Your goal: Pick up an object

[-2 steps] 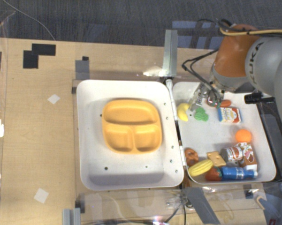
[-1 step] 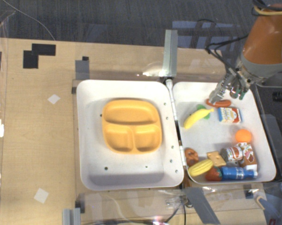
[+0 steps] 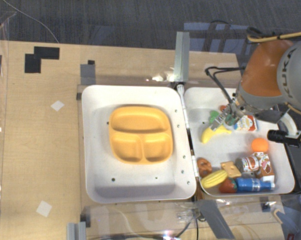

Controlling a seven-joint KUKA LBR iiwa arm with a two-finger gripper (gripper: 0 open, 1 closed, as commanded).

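Arm [image 3: 270, 69]: grey with orange band, reaching in from the right over the right bin.
Gripper [image 3: 226, 118]: low over the upper middle of the right bin, just above the banana's upper end; whether the fingers are spread or pressed together cannot be told, and nothing clearly seen between them.
Banana [image 3: 214, 133]: yellow, lying at a slant on the right bin's floor, directly beneath and beside the gripper.
Right bin [image 3: 205, 96]: white, shallow, holding all the loose items.
Orange ball [image 3: 260, 144]: right of the banana, well apart from the gripper.
Red and white packet [image 3: 246, 123]: just right of the gripper, partly hidden by it.
Can [image 3: 254, 163]: white and brown, lying on its side near the bin's lower right.
Blue bottle [image 3: 255, 185]: lying along the bin's front edge, beside a red item.
Corn cob [image 3: 214, 179]: yellow, at the front left corner of the right bin.
Left bin [image 3: 95, 134]: white, beside the right bin.
Yellow tray [image 3: 140, 134]: three compartments, centred in the left bin.
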